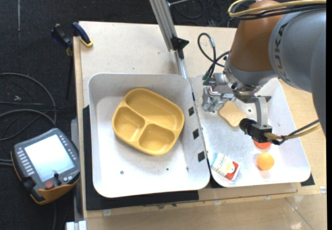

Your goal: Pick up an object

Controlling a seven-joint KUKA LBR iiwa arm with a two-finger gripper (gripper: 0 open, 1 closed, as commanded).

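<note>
My claw (213, 100) hung low over the near-left part of the right bin (290, 120), close to the wall it shared with the left bin (98, 120). My own wrist and the orange band above it covered most of the claw from the camera, so I could not tell how it stood, nor whether anything sat in it. Just beside it lay a tan, bread-like piece (231, 113), partly tucked under my wrist, its far edge hidden. Past that, a black fitting on my arm hid most of a red-orange object (262, 145), of which a sliver showed. An orange ball (265, 161) rested nearby, plainly visible. A small white carton with red and blue print (225, 166) lay at the bin's front-left corner. In the left bin sat a yellow divided plate (148, 121) with three compartments, well apart from me.
</note>
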